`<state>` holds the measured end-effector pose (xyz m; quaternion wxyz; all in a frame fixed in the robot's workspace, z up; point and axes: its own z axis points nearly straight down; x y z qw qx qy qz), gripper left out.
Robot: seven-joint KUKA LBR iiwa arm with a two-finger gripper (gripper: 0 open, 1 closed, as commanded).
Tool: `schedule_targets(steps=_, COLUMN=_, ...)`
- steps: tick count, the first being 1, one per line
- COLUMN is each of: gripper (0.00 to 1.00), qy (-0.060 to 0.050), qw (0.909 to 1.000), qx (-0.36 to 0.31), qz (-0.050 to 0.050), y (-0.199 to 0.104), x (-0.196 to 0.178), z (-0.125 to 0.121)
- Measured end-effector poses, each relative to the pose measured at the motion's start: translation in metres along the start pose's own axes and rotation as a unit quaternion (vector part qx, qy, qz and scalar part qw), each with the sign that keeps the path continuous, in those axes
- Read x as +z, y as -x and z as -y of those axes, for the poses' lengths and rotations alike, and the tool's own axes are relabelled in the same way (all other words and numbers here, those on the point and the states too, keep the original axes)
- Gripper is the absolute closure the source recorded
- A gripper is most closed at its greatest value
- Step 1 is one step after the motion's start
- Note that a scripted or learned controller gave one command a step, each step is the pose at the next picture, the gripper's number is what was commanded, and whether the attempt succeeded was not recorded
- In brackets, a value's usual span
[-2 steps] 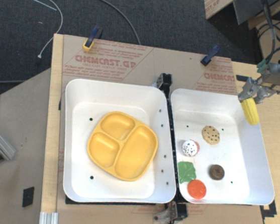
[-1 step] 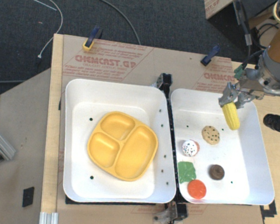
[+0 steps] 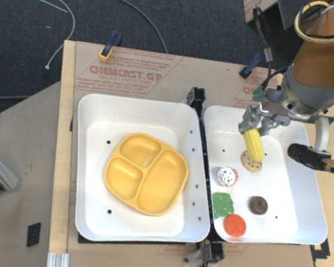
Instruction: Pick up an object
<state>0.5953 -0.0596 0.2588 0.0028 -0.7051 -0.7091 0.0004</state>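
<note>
Over right bin (image 3: 304,195), gripper (image 3: 253,133) closed around yellow corn cob (image 3: 254,145).

Worktop (image 3: 62,147): centre of the frame, carrying both bins side by side.
Left bin (image 3: 91,114): centre-left, holding the divided plate (image 3: 146,173) in its middle.
Right bin (image 3: 310,196): centre-right, touching the left bin along its edge.
End effector (image 3: 257,124): above the upper part of the right bin, arm coming in from the upper right.
Corn cob (image 3: 253,143): just below the end effector, its upper end between the fingers.
Cookie (image 3: 251,164): touching the corn cob's lower end.
Dotted ball (image 3: 227,176): lower left of the cookie.
Leafy piece (image 3: 222,204): below the ball.
Tomato (image 3: 235,225): at the bin's lower edge, just beside the leafy piece.
Doughnut (image 3: 258,205): right of the leafy piece.
</note>
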Motion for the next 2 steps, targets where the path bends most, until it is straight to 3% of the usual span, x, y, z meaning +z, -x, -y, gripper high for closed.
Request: schedule_targets(steps=2, gripper=1.0, qy=0.0, qw=1.0, qx=-0.001, qz=0.0, y=-0.12, x=0.0, z=0.019)
